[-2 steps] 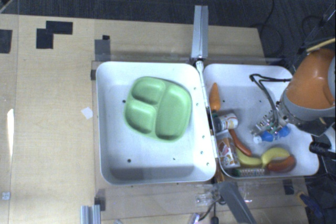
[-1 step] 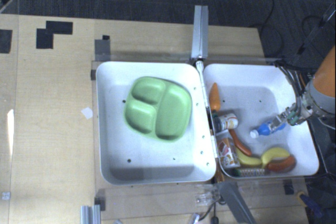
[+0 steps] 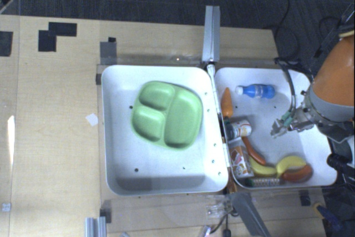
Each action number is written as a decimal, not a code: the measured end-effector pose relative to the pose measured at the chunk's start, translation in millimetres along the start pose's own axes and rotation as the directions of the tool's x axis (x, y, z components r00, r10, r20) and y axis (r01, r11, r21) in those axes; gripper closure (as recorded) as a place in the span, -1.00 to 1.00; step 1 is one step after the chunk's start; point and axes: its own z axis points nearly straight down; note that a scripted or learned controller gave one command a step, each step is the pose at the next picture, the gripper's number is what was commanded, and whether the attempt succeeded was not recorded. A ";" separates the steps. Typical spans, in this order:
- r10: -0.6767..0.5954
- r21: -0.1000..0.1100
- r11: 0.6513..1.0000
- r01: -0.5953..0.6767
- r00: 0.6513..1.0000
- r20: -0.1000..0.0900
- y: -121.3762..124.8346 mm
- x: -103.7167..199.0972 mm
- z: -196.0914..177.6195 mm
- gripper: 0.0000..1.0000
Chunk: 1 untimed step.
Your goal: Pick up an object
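Observation:
My gripper (image 3: 281,127) hangs over the right side of the right bin (image 3: 316,177), above bare bin floor, with nothing visibly in it. A blue plastic bottle (image 3: 255,91) lies at the back of that bin, up and to the left of the gripper. An orange carrot (image 3: 227,102) and a small can (image 3: 238,130) sit along the bin's left wall. At the front lie a snack packet (image 3: 239,161), a red-orange sausage shape (image 3: 252,152) and a yellow banana (image 3: 290,164), below the gripper.
The left bin (image 3: 119,175) holds a green three-compartment tray (image 3: 166,114). A metal divider post (image 3: 211,36) stands between the bins at the back. The arm's orange band (image 3: 338,72) and grey wrist cover the right bin's right edge.

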 end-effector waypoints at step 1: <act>-0.191 -0.001 0.982 0.191 0.982 0.002 16.4 -36.1 -2.0 1.00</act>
